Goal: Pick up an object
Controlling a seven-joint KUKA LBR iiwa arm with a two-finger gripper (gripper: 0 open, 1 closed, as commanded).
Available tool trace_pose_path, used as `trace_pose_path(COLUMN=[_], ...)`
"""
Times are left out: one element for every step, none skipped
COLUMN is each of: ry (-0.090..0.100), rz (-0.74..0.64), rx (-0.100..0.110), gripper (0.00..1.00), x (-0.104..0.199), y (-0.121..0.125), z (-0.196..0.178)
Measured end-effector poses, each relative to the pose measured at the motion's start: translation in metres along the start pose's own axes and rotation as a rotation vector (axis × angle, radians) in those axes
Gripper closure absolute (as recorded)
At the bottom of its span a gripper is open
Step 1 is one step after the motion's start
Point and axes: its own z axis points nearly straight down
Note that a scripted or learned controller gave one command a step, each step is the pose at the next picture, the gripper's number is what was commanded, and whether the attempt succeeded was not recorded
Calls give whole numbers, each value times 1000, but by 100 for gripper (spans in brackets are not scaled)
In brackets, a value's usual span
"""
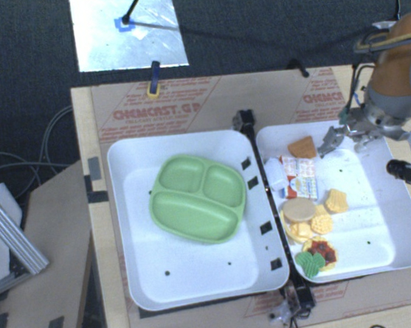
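1. we see the gripper (334, 138) low over the right bin (401, 247), near its far edge; we cannot tell how wide it stands, and nothing shows in it.
2. just beside it lies a brown wedge (301, 147), the likeliest pick because it sits nearest.
3. a packet (300, 177), yellow pieces (318, 216) and a green piece (309, 262) crowd the bin's left side.
4. the left bin (145, 278) holds a green divided plate (197, 198).

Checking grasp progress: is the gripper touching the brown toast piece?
Apart. The camera view shows white bin floor between the gripper and the brown toast piece.
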Motion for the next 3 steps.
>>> trace_pose_path(ry=[0,-2,-2], rz=[-1,-3,-1], rx=[-3,-10,-9], gripper=[0,100,100], x=[0,0,-6], y=[2,4,6], z=[49,35,-30])
